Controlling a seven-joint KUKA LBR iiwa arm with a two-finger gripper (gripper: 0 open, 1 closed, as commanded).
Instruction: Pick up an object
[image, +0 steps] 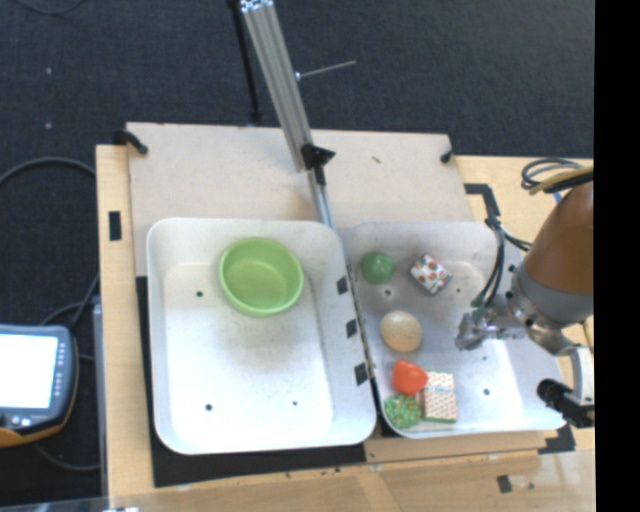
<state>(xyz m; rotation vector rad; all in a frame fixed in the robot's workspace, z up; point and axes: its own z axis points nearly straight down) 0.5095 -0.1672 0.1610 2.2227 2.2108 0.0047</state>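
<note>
The right bin (500, 405) holds a green ball (377, 266), a small red-and-white patterned cube (429, 272), a beige egg-shaped object (401, 330), a red-orange piece (408, 377), a pink-and-white checked block (440, 396) and a leafy green item (402, 410). My gripper (474, 331) hangs over the right part of this bin, right of the beige object and apart from it. No object shows between its tips. The orange band and grey wrist (560, 275) rise behind it at the right edge.
The left bin (200, 400) holds a lime-green bowl (261, 276) near its back. A slanted metal rail (285, 90) runs from the top down to the gap between the bins. A tablet-like pendant (30, 380) lies off the bench at the left.
</note>
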